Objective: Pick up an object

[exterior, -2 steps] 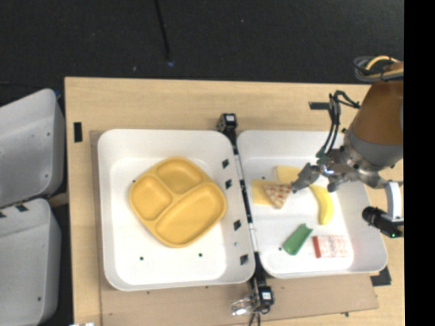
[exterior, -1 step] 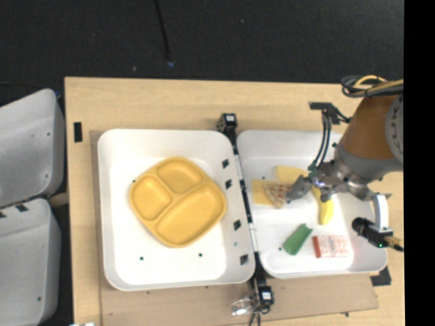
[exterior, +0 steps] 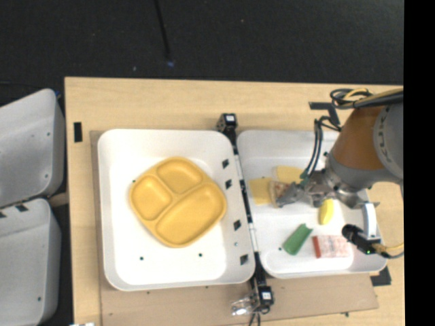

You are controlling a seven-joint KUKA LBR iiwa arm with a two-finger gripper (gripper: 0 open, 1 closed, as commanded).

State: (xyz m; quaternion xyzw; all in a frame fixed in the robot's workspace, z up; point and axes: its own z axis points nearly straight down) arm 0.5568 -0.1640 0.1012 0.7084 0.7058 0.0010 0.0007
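Two white bins [exterior: 109, 202] share the bench, the left bearing a yellow divided plate [exterior: 178, 201], while the gripper [exterior: 289, 194], its state undeterminable, sits low by a yellow block [exterior: 260, 190]; a centred, vertical approach seems advisable.

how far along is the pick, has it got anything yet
Done: the arm has reached into the right bin, gripper low beside the pale yellow block. In hand: nothing visibly held. Left: grasp and lift; the green block, yellow piece and red-and-white packet lie loose, and the yellow tray sits in the left bin.
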